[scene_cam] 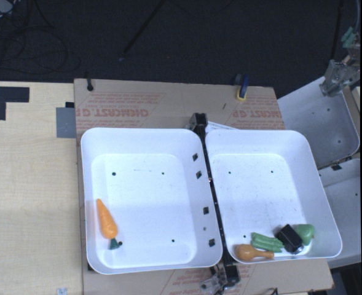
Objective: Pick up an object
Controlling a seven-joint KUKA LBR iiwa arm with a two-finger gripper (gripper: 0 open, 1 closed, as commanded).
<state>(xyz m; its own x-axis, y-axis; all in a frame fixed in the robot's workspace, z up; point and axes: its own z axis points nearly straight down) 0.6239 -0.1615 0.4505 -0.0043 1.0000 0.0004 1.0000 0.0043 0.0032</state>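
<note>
I'd take the carrot (106, 219) mid-body; looks light, stiff, slick plastic; gripper (340, 78) state I can't tell.

Glossy white plastic bins (141, 141), cardboard underlay (168, 103)

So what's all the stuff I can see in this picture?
Bins: two, white, side by side on the bench, the left bin and the right bin.
Carrot: one, orange with a small dark green top, by the left wall of the left bin, near its front corner.
Green bean pod: one, green, near the front of the right bin.
Pear-shaped toy: one, orange-tan, at the front edge of the right bin, just in front of the pod.
Black block: one, black, front right corner of the right bin.
Green piece: one, green, right beside the black block; I cannot tell what it is.
Cardboard sheet: one, brown, under both bins.
</note>
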